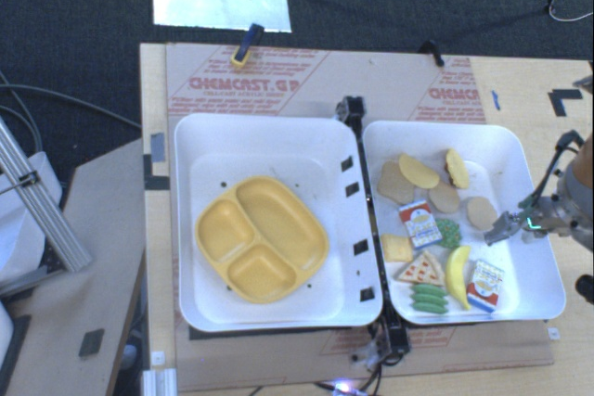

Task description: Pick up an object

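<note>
Nearest the camera in the right bin point(538, 292) lie green pea pods point(428, 298), a pizza slice point(420, 270), a banana point(458, 273) and a small carton point(484, 283). Just beyond them my claw point(506, 229) hangs over the bin's right side beside a tan cookie point(481, 212), nothing between its fingers that I can make out, and I cannot tell whether it is open or closed. Farther back sit a second carton point(420, 224), potato slices point(419, 171) and, in the left bin point(278, 139), a yellow divided tray point(262, 236).
</note>
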Robot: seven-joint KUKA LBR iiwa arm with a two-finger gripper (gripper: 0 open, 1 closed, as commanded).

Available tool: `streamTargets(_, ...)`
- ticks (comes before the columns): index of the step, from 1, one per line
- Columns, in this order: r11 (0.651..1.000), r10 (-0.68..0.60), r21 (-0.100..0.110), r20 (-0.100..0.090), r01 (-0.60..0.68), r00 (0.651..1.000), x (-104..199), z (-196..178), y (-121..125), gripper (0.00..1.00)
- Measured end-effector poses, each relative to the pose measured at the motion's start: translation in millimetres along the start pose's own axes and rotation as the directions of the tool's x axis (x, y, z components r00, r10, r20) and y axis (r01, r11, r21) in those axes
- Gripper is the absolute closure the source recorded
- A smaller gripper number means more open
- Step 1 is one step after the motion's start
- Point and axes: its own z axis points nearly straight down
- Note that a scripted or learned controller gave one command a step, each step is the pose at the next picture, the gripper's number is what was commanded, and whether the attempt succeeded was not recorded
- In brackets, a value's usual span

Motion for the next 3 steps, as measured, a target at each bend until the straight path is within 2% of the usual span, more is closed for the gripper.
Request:
streamTargets(1,1.000,-0.001,-0.004,0.001,0.001,1.000,0,-11,1,1.00)
streamTargets(2,1.000,0.001,0.006,-0.002,-0.001,1.000,23,82,-4,1.00)
streamTargets(3,1.000,0.003,0.003,-0.001,-0.003,1.000,21,68,-3,1.00)
